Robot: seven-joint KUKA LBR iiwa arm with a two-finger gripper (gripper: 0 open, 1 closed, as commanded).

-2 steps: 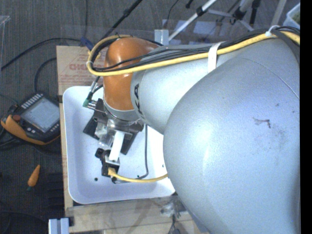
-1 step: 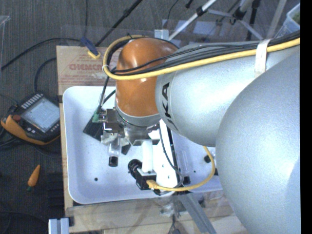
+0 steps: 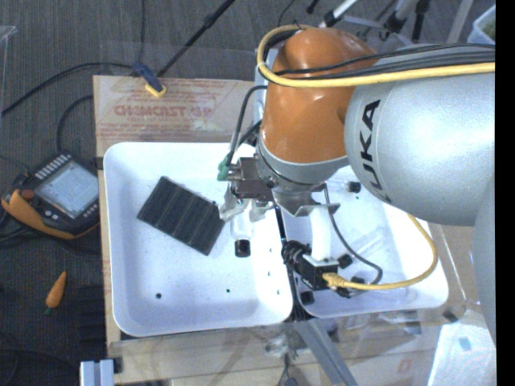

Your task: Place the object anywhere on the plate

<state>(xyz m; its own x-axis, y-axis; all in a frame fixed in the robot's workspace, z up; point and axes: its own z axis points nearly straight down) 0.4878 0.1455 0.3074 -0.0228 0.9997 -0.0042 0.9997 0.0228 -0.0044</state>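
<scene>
A dark ribbed rectangular plate [image 3: 181,214] lies tilted in the left white bin [image 3: 161,312], towards its back. My gripper [image 3: 243,233] hangs over the right part of that bin, just right of the plate's near corner, under the orange band of the arm [image 3: 318,95]. A small black piece [image 3: 242,248] shows at the gripper's lower end. I cannot tell whether it is a held object or part of the gripper. The arm's bulk hides the wrist and much of the divide between the bins.
The right bin [image 3: 418,296] is mostly covered by the arm; a yellow cable [image 3: 378,282] loops over it. Cardboard [image 3: 161,107] lies behind the left bin. A teach pendant [image 3: 64,191] and a small orange item [image 3: 55,289] rest on the floor at left.
</scene>
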